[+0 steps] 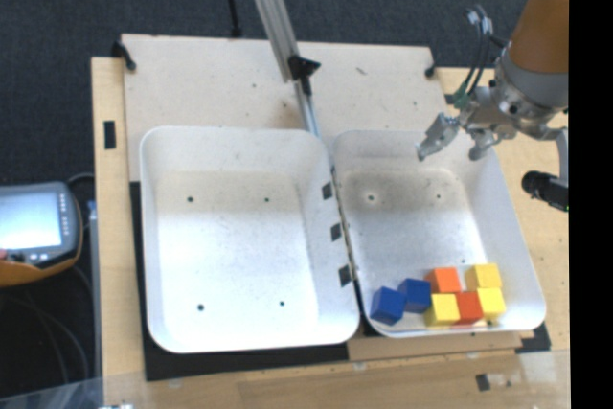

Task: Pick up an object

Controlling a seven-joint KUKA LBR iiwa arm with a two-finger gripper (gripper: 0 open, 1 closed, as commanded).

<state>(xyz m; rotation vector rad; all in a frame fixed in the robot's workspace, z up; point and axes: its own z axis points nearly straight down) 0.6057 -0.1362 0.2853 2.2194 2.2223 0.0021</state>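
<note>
- Blocks sit bunched in the near corner of the right bin [498, 206]: two blue blocks [388, 304] [416, 293] on the left of the bunch, touching each other.
- Just right of them a yellow block [443, 307] and a red block [468, 306] lie along the near wall, with another yellow block [492, 301] at the end of that row.
- Behind that row sit an orange block [446, 279] and a yellow block [483, 277], tight against the ones in front.
- The rest of the right bin's floor is bare white with grey scuffing and a few dark dots.
- The left bin [153, 206] lies beside it, the two rims touching along the middle, where small dark clips [336, 232] show.
- Both bins rest on a table [220, 81] of pale board; a small screen [36, 223] stands off its left edge.
- Farther back, the gripper [457, 139] hangs over the far right corner of the right bin, well apart from the blocks.
- Its two fingers [433, 139] are spread, with nothing between them, angled down toward the bin.
- Above it the arm [538, 34] rises grey and orange, with cables at the wrist.
- A metal pole [273, 10] slants up from the table's far side between the bins.
</note>
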